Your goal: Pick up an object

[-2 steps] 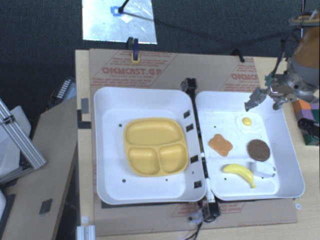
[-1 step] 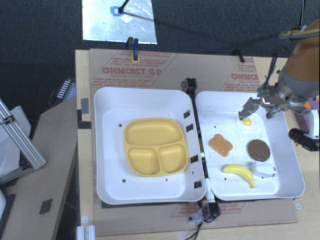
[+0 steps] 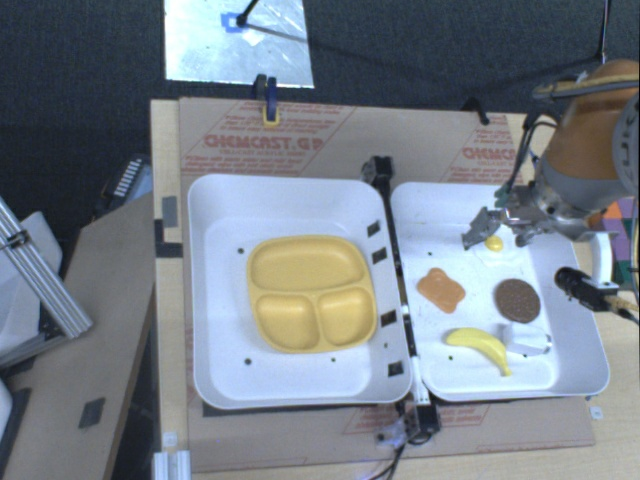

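The 2 white bins (image 3: 290, 193) and yellow divided tray (image 3: 305, 293) look smooth, glossy plastic; the bench board (image 3: 330, 128) matt cardboard.

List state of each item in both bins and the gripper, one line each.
divided yellow plate: flat in left bin, compartments hold nothing
orange piece: lying loose in right bin
brown round disc: lying flat, right bin
banana: on its side, near front wall
small yellow piece: on bin floor below gripper
gripper: low over right bin, holding nothing visible

In the right bin (image 3: 572, 373), an orange biscuit-shaped piece (image 3: 440, 289) is lying flat near the left wall, a brown round disc (image 3: 518, 300) is lying toward the right wall, and a yellow banana (image 3: 479, 348) is resting along the front edge.
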`<act>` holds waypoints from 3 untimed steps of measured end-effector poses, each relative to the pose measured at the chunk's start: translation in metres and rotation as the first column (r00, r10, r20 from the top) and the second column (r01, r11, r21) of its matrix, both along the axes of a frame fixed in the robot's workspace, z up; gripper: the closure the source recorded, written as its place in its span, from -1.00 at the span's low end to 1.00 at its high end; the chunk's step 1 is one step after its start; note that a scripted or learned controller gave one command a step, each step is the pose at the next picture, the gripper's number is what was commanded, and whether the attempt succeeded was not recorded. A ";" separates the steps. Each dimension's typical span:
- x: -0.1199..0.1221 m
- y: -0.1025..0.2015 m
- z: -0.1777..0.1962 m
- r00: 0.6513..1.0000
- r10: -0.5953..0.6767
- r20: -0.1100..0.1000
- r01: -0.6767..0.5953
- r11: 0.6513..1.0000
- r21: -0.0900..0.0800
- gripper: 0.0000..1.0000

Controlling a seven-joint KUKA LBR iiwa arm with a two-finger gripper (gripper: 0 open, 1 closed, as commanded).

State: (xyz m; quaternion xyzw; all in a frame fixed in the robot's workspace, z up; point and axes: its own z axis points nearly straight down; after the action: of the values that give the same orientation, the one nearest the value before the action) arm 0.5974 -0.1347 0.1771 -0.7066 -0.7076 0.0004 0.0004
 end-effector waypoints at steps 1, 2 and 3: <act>0.006 -0.007 -0.056 1.000 -0.001 -0.001 0.001 1.000 0.000 -1.00; 0.008 -0.007 -0.042 1.000 0.000 0.005 0.000 1.000 -0.001 1.00; 0.013 -0.013 0.021 1.000 0.002 0.009 -0.002 1.000 -0.002 1.00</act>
State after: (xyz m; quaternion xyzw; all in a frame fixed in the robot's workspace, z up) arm 0.6105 -0.1474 0.1985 -0.7058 -0.7084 -0.0020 -0.0036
